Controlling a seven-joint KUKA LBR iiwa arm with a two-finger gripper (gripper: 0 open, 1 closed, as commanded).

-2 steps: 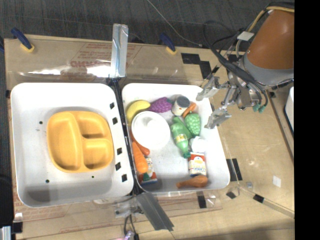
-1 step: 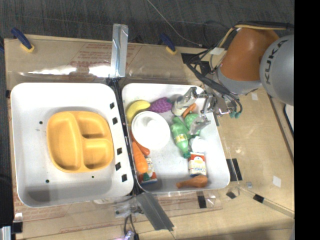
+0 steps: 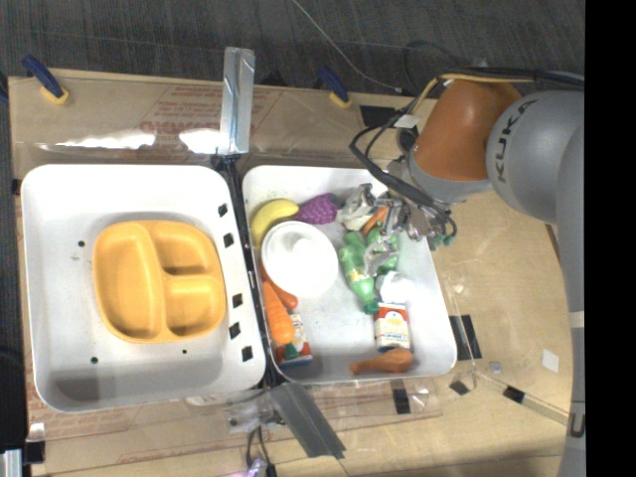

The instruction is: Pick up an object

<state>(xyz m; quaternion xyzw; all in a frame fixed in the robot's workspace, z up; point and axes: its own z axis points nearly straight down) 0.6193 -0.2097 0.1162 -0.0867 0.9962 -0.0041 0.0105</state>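
Note:
My gripper [image 3: 375, 225] is low in the upper right part of the right bin [image 3: 437, 311], right over a green toy [image 3: 355, 264] and beside a bunch of purple grapes [image 3: 318, 209]. The metal parts of the gripper blend into the clutter beneath them. Close by lie a yellow banana [image 3: 270, 215], a white bowl [image 3: 298, 256], a white bottle with an orange label [image 3: 394, 321], a carrot [image 3: 277, 311] and a brown piece [image 3: 383, 364] near the bin's front wall.
The left bin [image 3: 50, 217] holds a yellow divided tray [image 3: 159, 276]. A black divider with clips [image 3: 241, 266] separates the two bins. Cables run from the orange wrist band [image 3: 459, 132] down toward the gripper. Bare bin floor shows around [image 3: 338, 331].

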